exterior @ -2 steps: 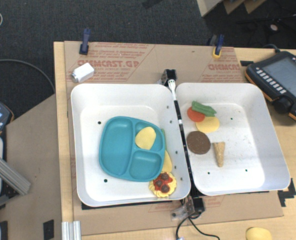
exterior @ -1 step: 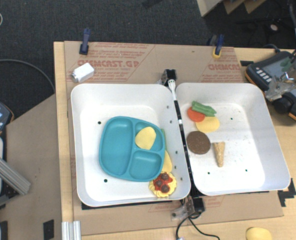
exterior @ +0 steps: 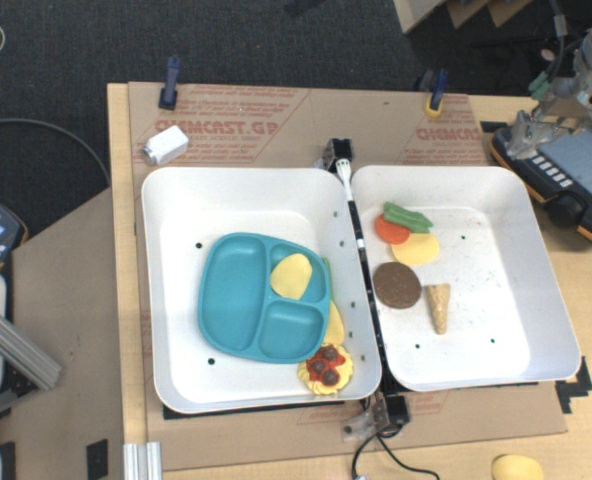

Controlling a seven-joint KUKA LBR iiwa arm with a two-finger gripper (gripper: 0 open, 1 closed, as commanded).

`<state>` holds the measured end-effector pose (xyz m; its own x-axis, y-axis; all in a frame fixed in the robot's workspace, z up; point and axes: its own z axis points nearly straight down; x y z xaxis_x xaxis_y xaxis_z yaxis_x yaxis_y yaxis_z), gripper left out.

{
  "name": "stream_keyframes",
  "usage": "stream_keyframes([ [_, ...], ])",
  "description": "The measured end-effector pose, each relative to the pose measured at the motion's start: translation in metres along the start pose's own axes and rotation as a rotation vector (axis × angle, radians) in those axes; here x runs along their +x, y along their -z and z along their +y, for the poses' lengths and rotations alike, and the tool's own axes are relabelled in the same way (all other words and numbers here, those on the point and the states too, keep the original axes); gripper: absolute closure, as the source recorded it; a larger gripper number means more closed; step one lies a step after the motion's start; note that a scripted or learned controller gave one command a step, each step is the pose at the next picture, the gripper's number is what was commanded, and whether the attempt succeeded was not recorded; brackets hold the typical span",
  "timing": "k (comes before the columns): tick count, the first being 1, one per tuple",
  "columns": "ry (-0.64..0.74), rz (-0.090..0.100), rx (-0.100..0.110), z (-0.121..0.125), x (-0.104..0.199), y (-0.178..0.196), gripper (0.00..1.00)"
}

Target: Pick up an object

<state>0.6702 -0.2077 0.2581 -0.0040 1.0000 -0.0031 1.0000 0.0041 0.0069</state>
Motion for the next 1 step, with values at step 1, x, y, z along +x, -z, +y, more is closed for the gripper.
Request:
stream_keyframes([
  [1, -0.006, 0.002, 0.009, -0.0043, -0.0169, -0.0207, 1.00],
])
